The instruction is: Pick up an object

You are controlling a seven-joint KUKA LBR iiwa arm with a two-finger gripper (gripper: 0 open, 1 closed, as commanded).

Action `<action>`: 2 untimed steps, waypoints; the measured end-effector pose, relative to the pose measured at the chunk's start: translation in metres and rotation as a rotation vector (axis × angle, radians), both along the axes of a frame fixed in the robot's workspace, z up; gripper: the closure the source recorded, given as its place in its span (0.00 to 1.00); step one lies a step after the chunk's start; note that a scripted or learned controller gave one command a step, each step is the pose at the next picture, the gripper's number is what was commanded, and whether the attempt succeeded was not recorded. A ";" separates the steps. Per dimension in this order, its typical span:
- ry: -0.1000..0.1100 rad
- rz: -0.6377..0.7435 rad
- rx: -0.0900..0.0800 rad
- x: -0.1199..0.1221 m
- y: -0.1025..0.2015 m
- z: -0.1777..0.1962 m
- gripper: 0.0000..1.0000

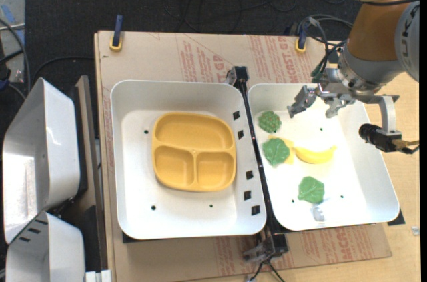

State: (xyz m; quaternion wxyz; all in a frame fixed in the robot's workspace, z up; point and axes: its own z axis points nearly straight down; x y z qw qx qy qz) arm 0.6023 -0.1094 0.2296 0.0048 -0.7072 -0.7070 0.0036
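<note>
Grey arm (373, 64) with a glossy orange band (381, 14), yellowish cable looped on top, dark letters on grey casing, metal gripper (315, 104), black side module.

Arm (381, 14) reaches in from the right (orange band up top), gripper (317, 103) hanging over the right bin's (373, 207) back half, fingers spread.

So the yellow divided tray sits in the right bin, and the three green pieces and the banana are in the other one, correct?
Not quite. The camera view shows the yellow divided tray in the left bin; the three green pieces and the banana lie in the right bin.
</note>
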 end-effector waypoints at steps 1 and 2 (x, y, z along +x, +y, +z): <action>-0.012 0.002 -0.001 0.002 0.000 0.006 0.00; -0.008 0.000 -0.002 0.001 0.002 -0.037 0.00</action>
